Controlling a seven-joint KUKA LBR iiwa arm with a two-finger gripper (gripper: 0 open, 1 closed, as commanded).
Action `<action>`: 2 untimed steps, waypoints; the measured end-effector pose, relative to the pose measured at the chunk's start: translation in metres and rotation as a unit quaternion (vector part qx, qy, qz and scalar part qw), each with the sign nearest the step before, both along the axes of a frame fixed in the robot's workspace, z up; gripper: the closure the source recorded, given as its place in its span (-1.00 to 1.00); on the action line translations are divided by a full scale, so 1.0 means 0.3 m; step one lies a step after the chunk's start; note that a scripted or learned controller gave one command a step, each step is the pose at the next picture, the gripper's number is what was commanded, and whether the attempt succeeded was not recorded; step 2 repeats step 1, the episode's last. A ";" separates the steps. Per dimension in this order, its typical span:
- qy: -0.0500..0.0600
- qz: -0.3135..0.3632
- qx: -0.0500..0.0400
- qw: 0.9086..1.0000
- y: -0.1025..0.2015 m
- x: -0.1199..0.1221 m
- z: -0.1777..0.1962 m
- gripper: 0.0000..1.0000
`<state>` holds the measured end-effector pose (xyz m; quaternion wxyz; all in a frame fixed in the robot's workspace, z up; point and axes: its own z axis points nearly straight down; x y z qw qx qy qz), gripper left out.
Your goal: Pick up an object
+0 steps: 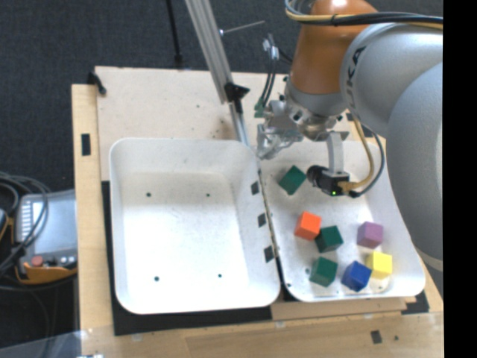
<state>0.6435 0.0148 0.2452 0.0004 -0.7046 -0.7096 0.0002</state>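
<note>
My gripper (273,145) hangs over the far left corner of the right bin (337,294), below the orange wrist band. A green cube (292,179) lies tilted on the bin floor just in front of it and slightly to the right, apart from it. Nearer the front lie an orange cube (308,225) touching a dark green cube (329,238), a purple cube (370,234), a yellow cube (381,263), a blue cube (356,275) and another green cube (323,271).
The left bin (186,222) sits beside the right one, sharing a raised middle wall (262,215). A slanted metal pole (212,51) rises behind the bins, close to the gripper. The bulky grey arm (402,110) covers the right bin's far right side.
</note>
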 end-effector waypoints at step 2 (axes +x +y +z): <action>-0.001 0.001 0.001 1.000 0.183 -0.012 0.023 1.00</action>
